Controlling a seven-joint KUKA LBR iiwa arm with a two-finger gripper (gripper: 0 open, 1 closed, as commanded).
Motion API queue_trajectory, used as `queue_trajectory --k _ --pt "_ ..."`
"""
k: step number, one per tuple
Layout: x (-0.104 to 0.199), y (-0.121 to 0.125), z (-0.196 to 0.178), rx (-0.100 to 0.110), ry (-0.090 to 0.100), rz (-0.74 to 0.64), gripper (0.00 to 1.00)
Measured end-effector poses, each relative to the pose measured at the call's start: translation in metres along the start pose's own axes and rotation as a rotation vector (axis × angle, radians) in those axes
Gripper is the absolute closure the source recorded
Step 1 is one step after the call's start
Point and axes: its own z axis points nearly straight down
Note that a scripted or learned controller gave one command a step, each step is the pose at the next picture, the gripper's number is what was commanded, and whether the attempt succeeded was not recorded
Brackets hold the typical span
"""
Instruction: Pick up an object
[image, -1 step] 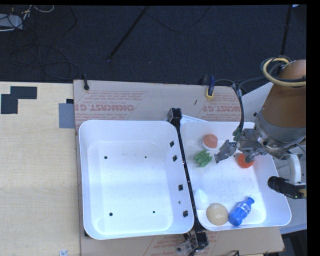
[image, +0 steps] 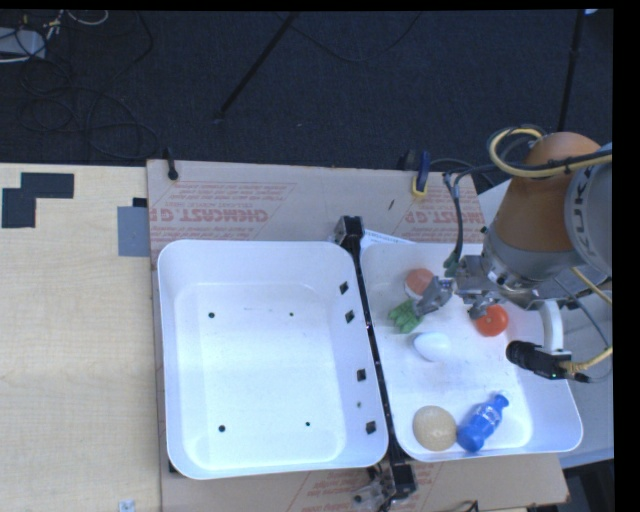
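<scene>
The right bin (image: 560, 425) holds several small objects. A green toy (image: 404, 318) lies by the divider, with a salmon-coloured piece (image: 418, 279) just behind it. A white egg-shaped object (image: 433, 347) sits in the middle and a red-orange ball (image: 490, 320) to its right. At the front lie a beige ball (image: 434, 427) and a blue bottle (image: 482, 422). My gripper (image: 438, 293) reaches in from the right, between the salmon piece and the green toy, close above them. Nothing is visibly held.
The left bin (image: 180, 300) stands beside the right one, with a black divider (image: 362, 330) between them. Both rest on cardboard (image: 250, 205). The arm's orange band (image: 545, 190) and cables (image: 545, 360) hang over the right bin's far right side.
</scene>
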Motion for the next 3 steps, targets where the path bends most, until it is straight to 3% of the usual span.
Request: queue_trajectory --k 1,2,3 --pt "0.017 0.059 0.084 -0.002 0.000 -0.002 0.00" --pt "0.016 0.058 0.071 0.005 0.002 0.002 1.00" --pt "0.016 0.058 0.071 0.003 0.002 0.003 0.00"
